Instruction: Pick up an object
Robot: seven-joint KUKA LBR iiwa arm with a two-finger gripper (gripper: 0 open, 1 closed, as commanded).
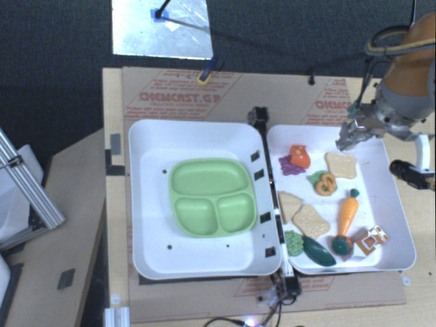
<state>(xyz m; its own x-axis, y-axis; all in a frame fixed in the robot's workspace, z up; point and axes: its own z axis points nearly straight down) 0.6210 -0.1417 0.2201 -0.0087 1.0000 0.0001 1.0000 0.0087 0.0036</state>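
Note:
The right bin [392, 203] holds toy food: a red pepper on purple grapes [298, 158], a bread slice [341, 165], an orange-and-green ring piece [323, 182], a carrot [347, 212], two more bread slices [304, 215], broccoli [293, 242], a dark green cucumber [317, 251], a red-green piece [341, 244] and a brown-white pretzel [371, 239]. My gripper [346, 139] hangs over the bin's far right part, just above the top bread slice, with nothing visible between its fingers.
The left bin [146, 155] holds a light green sectioned plate [211, 197]. A black divider [267, 182] joins the two bins. A silver sheet [162, 20] lies beyond the bench. A metal frame [24, 182] stands at the left.

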